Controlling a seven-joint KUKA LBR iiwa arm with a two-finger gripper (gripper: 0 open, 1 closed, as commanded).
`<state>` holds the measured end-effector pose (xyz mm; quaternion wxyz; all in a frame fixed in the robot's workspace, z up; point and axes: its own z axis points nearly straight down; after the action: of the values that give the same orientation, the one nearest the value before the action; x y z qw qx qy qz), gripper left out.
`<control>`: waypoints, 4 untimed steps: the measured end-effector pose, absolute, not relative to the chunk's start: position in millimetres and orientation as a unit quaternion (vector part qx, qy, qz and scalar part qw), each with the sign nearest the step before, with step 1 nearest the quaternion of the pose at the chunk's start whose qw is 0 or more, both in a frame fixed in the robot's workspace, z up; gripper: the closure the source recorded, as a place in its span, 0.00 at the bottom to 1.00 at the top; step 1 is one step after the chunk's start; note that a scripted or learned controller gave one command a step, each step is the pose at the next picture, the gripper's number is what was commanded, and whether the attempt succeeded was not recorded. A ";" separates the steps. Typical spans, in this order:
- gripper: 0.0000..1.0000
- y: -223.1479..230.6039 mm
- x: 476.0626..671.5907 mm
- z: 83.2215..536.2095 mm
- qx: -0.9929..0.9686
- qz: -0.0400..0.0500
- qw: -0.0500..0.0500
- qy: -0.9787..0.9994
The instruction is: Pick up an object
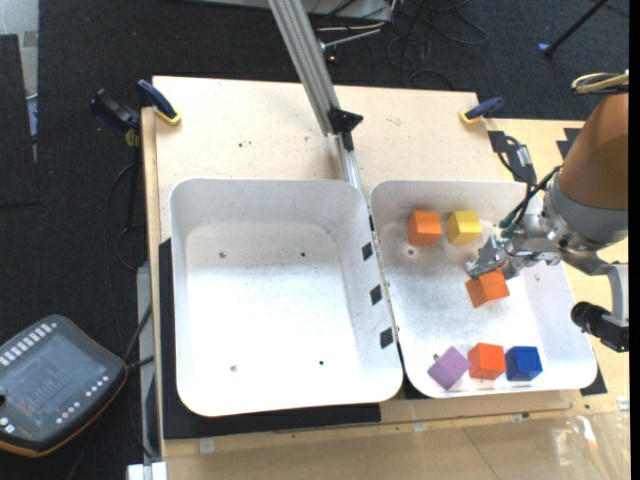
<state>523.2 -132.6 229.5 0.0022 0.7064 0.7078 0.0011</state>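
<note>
Wooden bench (pixel 260 128), two white bins (pixel 200 298)

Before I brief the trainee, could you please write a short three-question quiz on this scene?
1. True or false: all the blocks lie in the right bin.
2. How many blocks are orange?
3. Which block sits nearest the gripper? A) purple block B) blue block C) tilted orange block

Key: 1 true; 2 three; 3 C.

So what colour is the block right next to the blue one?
Orange-red. That block sits between the blue block and a purple block; the camera view shows it.
</note>
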 end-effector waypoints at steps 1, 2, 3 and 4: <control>1.00 -132.6 524.7 268.1 0.706 0.001 0.003 0.708; 1.00 -71.2 529.3 253.8 0.704 0.000 -0.001 0.710; 1.00 -20.0 531.9 237.3 0.704 0.000 -0.002 0.710; 1.00 24.0 533.7 232.5 0.705 0.000 -0.001 0.710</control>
<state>533.7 24.0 232.5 -0.0013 0.7045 0.7097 -0.0005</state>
